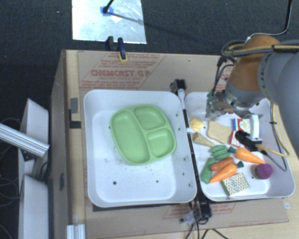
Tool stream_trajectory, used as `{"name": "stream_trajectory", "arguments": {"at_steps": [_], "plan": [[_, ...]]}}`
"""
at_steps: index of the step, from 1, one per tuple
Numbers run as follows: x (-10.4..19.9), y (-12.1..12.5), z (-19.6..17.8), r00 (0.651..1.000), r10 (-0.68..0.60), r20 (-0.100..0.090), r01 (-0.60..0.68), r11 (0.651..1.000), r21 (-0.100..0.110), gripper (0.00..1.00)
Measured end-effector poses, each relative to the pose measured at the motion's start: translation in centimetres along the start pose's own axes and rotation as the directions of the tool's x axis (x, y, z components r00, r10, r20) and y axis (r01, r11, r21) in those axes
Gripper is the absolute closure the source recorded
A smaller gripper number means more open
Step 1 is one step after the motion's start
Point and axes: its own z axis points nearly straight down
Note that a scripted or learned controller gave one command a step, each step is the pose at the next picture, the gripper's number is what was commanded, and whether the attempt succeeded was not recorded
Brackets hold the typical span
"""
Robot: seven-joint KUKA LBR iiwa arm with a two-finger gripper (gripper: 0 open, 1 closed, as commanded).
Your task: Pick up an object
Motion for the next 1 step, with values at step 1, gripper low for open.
{"name": "stream_trajectory", "arguments": {"at_steps": [1], "plan": [[0.00, -0.01, 0.01, 1.000, 0.000, 0.000, 0.000, 1.000, 0.000, 0.00]]}}
